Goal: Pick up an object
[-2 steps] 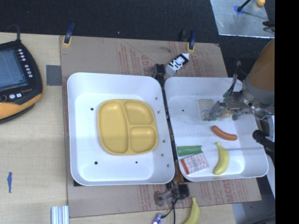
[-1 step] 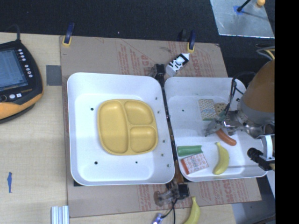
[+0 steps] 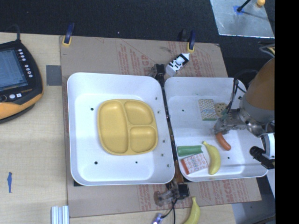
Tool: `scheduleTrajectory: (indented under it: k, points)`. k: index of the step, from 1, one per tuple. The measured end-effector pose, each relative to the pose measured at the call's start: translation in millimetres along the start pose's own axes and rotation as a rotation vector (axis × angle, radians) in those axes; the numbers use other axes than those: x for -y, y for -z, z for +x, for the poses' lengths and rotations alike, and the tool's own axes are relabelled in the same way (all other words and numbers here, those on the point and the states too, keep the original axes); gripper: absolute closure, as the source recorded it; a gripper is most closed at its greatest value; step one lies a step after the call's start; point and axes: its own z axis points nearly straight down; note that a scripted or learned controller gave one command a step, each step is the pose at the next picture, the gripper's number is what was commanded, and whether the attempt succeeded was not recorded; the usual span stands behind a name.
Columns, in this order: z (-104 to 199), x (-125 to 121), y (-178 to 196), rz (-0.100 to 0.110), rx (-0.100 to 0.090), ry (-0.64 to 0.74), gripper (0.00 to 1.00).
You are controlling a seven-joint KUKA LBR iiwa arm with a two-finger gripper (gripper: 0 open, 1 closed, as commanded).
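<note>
Just under the tool [image 3: 223, 127], its grip unreadable, lies a small orange-red sausage [image 3: 224, 142].

bench [image 3: 32, 153]: pale wood | floor [image 3: 117, 8]: dark carpet | cardboard sheet [image 3: 121, 55] clamped on bench

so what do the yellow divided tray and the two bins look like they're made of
The yellow divided tray looks like moulded plastic, matte: uniform colour, rounded compartment walls, soft sheen. The left bin and the right bin look like thin formed white plastic, smooth and slightly glossy, with rounded corners, though painted metal can't be ruled out.
</note>
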Motion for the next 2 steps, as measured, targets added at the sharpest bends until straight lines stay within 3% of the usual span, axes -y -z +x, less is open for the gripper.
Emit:
scheduleTrajectory:
  k: [1,2]
  points:
    - [95,-25,85,-0.005,-0.003,-0.004,1.0]
    - [154,-5,109,-0.001,-0.001,-0.003,1.0]
